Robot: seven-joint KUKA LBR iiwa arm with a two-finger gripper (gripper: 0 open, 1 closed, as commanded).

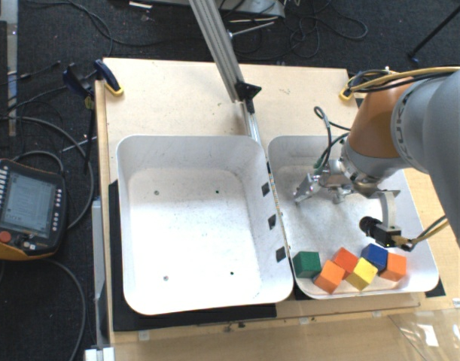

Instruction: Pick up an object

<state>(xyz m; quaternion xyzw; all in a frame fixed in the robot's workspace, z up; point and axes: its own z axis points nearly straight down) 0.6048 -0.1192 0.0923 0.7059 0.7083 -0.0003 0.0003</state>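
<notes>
Pincer (320, 189) poised over right bin (290, 156), grip state untellable; blocks (350, 269) clustered lower right, none grasped.

A robotics lab: teach pendant (25, 209) on the left floor, loose cables (49, 21), bench (177, 96) with bins (188, 153)

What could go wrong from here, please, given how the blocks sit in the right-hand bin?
1. The blocks are packed together: the orange block touches the yellow block, so closing fingers may jam or nudge a neighbour.
2. The cluster lies against the right bin near wall, leaving little room to descend.
3. The gripper hangs over bare floor, apart from the green block; closing here would probably catch nothing.
</notes>
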